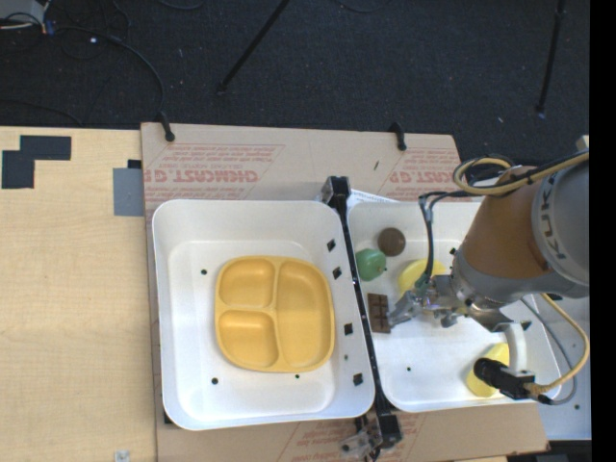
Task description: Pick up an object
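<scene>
The tool (397, 313), its grip state impossible to tell, hovers beside a small dark-brown rectangular block (379, 313): likely light, rigid, best pinched across its narrow sides.

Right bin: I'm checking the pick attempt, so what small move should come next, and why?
Probably a short drop straight down onto the brown block. The hand sits right beside it near the divider, and nothing shows between its fingers. The green ball lies farther back.

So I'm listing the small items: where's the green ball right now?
In the camera view, the green ball lies in the right bin, near its left wall, just below-left of the brown ball.
</scene>
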Controlling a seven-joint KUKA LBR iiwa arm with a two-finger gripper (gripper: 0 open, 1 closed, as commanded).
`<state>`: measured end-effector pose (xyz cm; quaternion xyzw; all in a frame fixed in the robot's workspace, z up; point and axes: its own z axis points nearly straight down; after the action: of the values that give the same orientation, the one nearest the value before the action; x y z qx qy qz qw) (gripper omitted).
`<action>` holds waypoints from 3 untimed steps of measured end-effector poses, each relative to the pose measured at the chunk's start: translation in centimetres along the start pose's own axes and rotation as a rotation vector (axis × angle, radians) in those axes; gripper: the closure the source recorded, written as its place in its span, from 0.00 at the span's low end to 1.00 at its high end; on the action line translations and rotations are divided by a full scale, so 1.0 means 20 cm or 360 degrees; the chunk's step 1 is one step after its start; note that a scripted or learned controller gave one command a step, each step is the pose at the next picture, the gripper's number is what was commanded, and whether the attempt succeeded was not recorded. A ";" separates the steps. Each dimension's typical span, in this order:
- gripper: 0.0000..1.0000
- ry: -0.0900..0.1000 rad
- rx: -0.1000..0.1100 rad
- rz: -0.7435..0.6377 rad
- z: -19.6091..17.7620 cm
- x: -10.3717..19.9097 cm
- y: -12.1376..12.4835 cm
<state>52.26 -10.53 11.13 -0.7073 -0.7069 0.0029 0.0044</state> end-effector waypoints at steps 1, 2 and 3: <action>0.00 0.0001 -0.0016 0.0000 0.11 0.00 0.01; 1.00 0.0007 -0.0019 0.0002 0.05 0.01 0.01; 1.00 -0.0003 -0.0017 -0.0003 -0.17 0.04 0.03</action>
<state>52.85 -9.83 14.54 -0.7067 -0.7075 -0.0003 0.0001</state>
